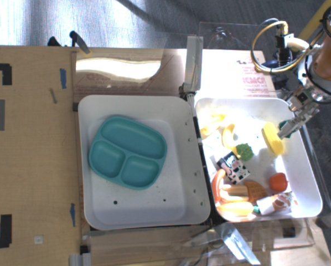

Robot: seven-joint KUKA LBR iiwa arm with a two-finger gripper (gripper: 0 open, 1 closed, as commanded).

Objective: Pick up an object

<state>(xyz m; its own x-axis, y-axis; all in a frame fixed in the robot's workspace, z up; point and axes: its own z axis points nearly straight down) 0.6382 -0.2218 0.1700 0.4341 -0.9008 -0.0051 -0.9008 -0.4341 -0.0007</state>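
I'm looking down into a robotics lab: the counter is wearing black corner markers and blue tape, two white bins are sitting clamped together, cables are looping overhead.

Red print stands on a white sheet behind the right bin, but it is too small to read.
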